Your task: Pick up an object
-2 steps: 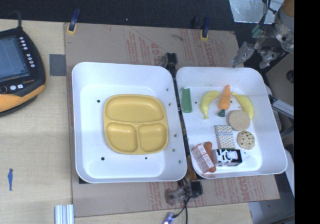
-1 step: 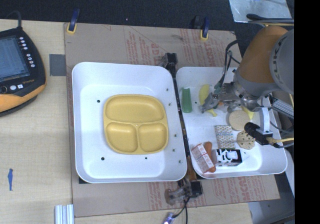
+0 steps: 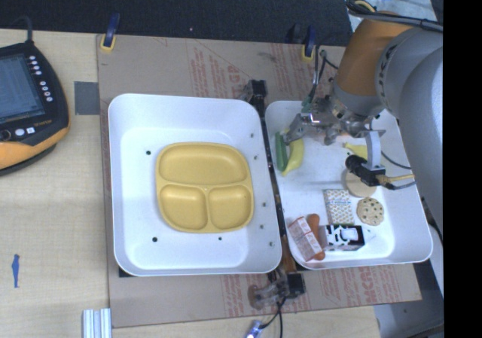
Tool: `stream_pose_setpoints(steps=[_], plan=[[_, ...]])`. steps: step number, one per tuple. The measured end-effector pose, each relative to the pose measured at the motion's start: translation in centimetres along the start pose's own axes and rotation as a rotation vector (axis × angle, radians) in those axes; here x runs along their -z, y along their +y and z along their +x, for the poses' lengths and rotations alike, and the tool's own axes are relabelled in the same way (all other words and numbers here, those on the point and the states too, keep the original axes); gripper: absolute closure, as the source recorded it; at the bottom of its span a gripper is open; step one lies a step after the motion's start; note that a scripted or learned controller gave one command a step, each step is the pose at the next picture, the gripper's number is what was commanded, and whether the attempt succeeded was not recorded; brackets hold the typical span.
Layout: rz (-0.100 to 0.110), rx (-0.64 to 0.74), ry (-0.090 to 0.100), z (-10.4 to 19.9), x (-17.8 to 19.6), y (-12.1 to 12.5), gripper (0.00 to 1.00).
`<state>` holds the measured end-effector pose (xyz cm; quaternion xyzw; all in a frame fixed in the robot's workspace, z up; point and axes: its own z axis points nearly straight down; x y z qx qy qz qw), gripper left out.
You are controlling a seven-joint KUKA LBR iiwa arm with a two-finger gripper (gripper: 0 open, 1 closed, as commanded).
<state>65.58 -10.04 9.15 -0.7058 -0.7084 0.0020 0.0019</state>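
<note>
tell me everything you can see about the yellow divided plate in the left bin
The yellow divided plate is a rounded, matte, plastic-looking tray with three recessed compartments: one wide one along the far side and two smaller ones side by side nearer the camera. It lies flat and upright near the middle of the left bin, nothing in it, touching only the bin floor.

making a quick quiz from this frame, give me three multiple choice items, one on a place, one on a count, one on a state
1. Where does the yellow divided tray lie?
A. left bin
B. right bin
C. bare bench

2. How many compartments does the tray have?
A. two
B. three
C. five

3. What is in the tray?
A. a banana
B. a cookie
C. nothing

Answers:
1 A, it sits mid-floor in the left bin.
2 B, one wide section above two smaller ones.
3 C, its wells are bare; the banana and cookie lie in the right bin, near the gripper.
</note>
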Motion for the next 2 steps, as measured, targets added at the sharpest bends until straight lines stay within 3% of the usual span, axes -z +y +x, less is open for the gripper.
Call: stream_pose_setpoints(steps=[1,2], plan=[[0.002,0.001,0.0,-0.1,1.0,0.0,1.0],[-0.004,0.0,0.002,7.6,10.1,-0.6,1.0]])
